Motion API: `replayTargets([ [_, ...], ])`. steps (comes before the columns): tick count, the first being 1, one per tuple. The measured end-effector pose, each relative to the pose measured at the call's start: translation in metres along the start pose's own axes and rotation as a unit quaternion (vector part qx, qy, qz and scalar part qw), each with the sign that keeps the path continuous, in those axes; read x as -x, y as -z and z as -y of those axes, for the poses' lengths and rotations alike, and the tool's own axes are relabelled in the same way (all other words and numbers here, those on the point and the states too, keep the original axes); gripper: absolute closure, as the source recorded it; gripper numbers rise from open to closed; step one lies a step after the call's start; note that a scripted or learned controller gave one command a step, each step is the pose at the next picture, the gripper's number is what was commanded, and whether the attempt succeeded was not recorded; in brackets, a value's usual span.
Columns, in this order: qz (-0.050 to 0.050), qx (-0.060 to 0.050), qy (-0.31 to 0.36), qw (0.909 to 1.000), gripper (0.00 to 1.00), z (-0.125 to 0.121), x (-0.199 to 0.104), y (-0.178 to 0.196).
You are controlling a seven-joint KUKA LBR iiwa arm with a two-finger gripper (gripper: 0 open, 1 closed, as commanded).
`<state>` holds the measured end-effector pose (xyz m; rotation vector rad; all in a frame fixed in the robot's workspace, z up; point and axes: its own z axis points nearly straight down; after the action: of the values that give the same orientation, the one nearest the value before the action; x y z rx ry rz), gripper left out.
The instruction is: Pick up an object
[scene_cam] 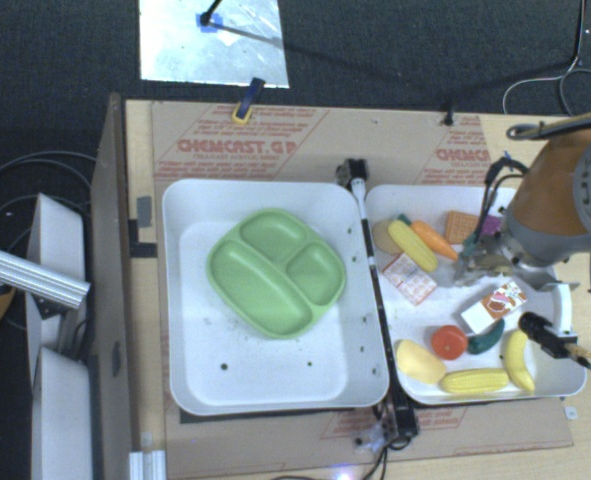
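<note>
Counter [275, 133]: brown board under two white bins set side by side.
Left bin [200, 368]: holds a green divided plate [275, 273], lying at a slant near its middle.
Right bin [415, 313]: crowded with toy food.
Far side of right bin: a yellow corn [412, 244] beside a carrot [434, 239], a tan cracker [459, 226] just right of them, a checked card [409, 277] nearer.
Near side of right bin: a lemon [419, 361], a tomato [449, 342], a long yellow piece [475, 380], a banana [518, 359].
Carton [493, 306]: small white box, right of the tomato.
My gripper [472, 264]: low over the right bin, just right of the carrot; I cannot tell its opening or whether it has anything.
</note>
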<state>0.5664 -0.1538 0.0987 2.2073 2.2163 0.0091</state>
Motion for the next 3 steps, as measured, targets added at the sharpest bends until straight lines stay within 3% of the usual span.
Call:
replayTargets([
  [1, 0.000, -0.002, -0.003, 1.0000, 1.00, -0.002, 0.057, 0.077],
  [2, -0.002, -0.006, -0.001, 1.0000, 0.00, -0.002, 0.053, 0.072],
  [3, -0.001, -0.005, -0.002, 1.0000, 0.00, 0.011, 0.053, -0.017],
])
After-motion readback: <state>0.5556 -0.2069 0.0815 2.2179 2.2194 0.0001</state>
